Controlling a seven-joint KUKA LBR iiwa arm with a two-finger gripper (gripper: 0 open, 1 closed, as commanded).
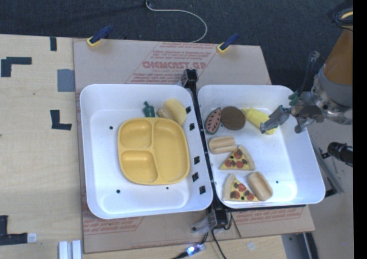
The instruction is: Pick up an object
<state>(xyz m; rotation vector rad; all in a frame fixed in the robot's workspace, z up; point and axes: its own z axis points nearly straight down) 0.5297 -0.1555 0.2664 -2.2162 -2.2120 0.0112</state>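
Observation:
The right bin (298, 166) holds several toy foods: a watermelon slice (213, 120), a brown round patty (233, 117), a yellow piece (257, 117), a hot dog bun (222, 144), two pizza slices (237, 160) (236, 189) and a second bun (260, 185). My gripper (285, 125) hangs over the bin's upper right part, open, fingers spread with nothing between them. Its left fingertip (269, 126) sits just beside the yellow piece; whether they touch I cannot tell.
The left bin (92, 137) holds a yellow divided plate (153, 150), a pale yellow fruit (175, 110) and a small green item (148, 109). Both bins rest on a cardboard sheet (172, 63) held by clamps. A cable (172, 8) runs behind.

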